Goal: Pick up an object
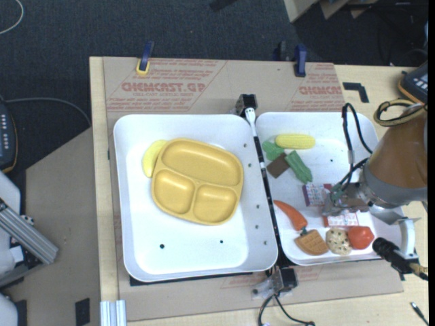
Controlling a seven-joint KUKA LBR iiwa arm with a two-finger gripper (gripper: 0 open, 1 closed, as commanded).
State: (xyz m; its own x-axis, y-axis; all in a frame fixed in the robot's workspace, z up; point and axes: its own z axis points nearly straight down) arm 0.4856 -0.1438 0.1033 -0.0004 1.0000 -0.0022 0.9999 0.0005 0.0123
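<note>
My gripper (pixel 338 200) is low over the right bin (pixel 319 124), at its right-middle, among the small items. Beside it on the left lies a small pink-and-white packet (pixel 314 194), and a similar label-like piece (pixel 343 219) sits just below it. Along the bin's front edge are a red tomato (pixel 361 236), a round cookie (pixel 337 240) and a toast slice (pixel 311 242). An orange carrot (pixel 291 214) lies to the gripper's left. Farther back are a corn cob (pixel 296 141), a green vegetable (pixel 297 166) and a brown block (pixel 276 168).
The left bin (pixel 136 243) holds a yellow divided plate (pixel 197 180) with a yellow banana-like piece (pixel 152 157) tucked under its left rim. The grey and orange arm (pixel 401 165) covers the right bin's right side. Cables run along it.
</note>
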